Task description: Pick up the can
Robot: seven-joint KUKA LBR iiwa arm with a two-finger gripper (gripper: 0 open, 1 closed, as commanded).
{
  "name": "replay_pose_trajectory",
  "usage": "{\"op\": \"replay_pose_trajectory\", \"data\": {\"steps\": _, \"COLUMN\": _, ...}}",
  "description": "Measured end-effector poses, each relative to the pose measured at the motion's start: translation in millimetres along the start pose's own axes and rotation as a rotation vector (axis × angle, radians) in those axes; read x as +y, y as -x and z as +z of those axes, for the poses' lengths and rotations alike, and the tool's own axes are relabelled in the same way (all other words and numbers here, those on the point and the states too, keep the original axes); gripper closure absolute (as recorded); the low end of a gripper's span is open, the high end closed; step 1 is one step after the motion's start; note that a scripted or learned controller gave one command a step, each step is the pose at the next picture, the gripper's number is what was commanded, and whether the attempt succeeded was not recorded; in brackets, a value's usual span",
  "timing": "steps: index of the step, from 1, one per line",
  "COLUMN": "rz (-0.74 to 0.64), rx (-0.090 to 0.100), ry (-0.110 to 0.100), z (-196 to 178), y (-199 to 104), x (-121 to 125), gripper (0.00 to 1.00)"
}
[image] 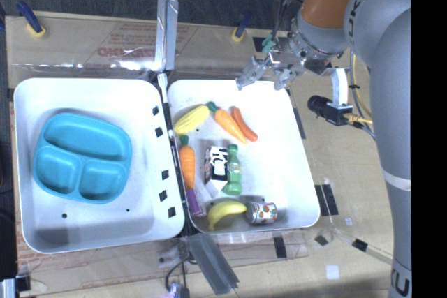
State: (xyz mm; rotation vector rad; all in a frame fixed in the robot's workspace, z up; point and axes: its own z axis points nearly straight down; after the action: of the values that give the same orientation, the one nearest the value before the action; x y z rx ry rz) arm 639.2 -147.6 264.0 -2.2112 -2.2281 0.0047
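- The can [262, 213] lies on its side in the near corner of the right bin [300, 150], a small cylinder with a red and pale printed label and a shiny metal end facing roughly toward the bin's near wall
- It rests just beside a yellow banana [225, 211], close enough that I'd judge a side approach from the left awkward; the open side is toward the bin's right wall
- The tool [269, 73] hangs over the far rim of that same bin, well apart from the can, and it carries nothing; I cannot tell from here how its metal tips are set
- So the pick looks not yet begun: the arm would need to travel toward the near corner and come down over the can, probably gripping across its round body since it lies flat
- A rolling can on smooth white plastic could slip away if nudged
- Other toy food clutters the bin's middle: two orange carrots [234, 123] side by side, a pale yellow corn cob [191, 119], another carrot [187, 165] along the left wall, a green bottle [233, 169] lying on a black and white card [216, 164]
- The left bin [42, 220] holds a glossy blue compartment tray [84, 157], moulded with rounded sections
- Both bins sit on a cardboard-covered worktop [335, 220]
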Motion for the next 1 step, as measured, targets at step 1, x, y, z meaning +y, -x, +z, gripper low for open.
{"op": "replay_pose_trajectory", "data": {"steps": 1, "rz": -0.007, "rx": 0.0, "ry": 0.0, "z": 138.4, "y": 6.6, "x": -58.0, "gripper": 0.0}}
